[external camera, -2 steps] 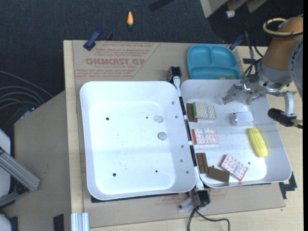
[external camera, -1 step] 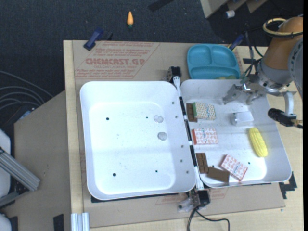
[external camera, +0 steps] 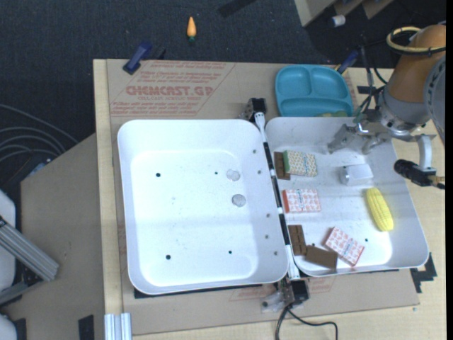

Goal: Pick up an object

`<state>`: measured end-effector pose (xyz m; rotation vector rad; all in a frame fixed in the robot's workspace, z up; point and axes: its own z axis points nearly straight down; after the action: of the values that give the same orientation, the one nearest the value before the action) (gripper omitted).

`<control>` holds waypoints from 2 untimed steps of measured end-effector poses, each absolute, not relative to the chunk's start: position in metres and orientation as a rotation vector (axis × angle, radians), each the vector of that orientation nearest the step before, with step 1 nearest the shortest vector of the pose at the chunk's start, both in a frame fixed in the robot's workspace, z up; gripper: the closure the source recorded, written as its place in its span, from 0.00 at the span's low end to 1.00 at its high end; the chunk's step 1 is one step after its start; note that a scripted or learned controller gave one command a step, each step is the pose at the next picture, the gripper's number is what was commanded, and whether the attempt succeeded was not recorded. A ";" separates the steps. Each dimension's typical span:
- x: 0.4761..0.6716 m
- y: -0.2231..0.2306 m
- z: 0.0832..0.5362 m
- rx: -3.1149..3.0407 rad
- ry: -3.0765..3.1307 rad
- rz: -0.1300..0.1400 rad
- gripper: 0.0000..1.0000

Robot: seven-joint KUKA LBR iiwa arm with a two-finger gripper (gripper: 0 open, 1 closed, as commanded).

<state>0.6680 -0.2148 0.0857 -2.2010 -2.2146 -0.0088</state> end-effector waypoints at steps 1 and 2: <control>0.668 -0.215 0.086 -2.201 -2.215 -0.009 0.00; 0.668 -0.215 0.086 -2.201 -2.215 -0.009 0.00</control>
<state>0.6680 -0.2148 0.0856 -2.2010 -2.2146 -0.0086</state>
